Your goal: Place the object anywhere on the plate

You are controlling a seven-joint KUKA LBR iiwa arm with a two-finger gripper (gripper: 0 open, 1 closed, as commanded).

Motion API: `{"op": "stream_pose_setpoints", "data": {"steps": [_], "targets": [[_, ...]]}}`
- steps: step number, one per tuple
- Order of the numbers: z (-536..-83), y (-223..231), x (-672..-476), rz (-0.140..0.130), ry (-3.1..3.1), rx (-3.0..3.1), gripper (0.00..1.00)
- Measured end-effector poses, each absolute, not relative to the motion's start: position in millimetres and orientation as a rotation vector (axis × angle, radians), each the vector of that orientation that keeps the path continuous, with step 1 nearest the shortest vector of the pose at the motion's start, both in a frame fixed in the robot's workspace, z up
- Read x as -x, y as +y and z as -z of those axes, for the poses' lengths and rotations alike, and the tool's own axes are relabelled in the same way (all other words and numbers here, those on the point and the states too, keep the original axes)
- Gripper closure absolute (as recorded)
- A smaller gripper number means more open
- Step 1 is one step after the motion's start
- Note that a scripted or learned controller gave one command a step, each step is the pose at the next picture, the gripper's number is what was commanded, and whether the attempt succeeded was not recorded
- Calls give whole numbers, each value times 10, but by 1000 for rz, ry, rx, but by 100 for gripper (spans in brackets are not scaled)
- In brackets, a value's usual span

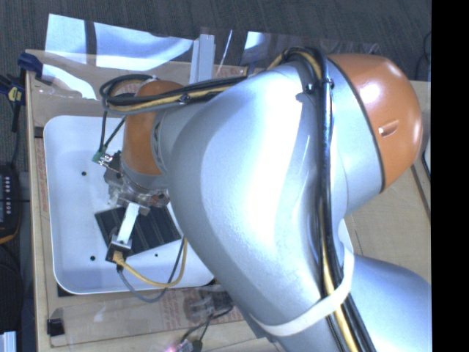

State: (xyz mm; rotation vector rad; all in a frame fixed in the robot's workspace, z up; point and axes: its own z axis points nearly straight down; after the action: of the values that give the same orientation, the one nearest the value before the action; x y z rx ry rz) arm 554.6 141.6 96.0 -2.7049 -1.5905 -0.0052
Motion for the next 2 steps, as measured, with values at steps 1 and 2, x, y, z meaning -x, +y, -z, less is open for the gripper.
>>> {"op": "stream_pose_setpoints", "data": {"steps": [1, 2], "targets": [[-979, 1298, -5332, 33, -2216, 2230, 100], [-969, 1728, -4826, 29, -1992, 2441, 100]]}}
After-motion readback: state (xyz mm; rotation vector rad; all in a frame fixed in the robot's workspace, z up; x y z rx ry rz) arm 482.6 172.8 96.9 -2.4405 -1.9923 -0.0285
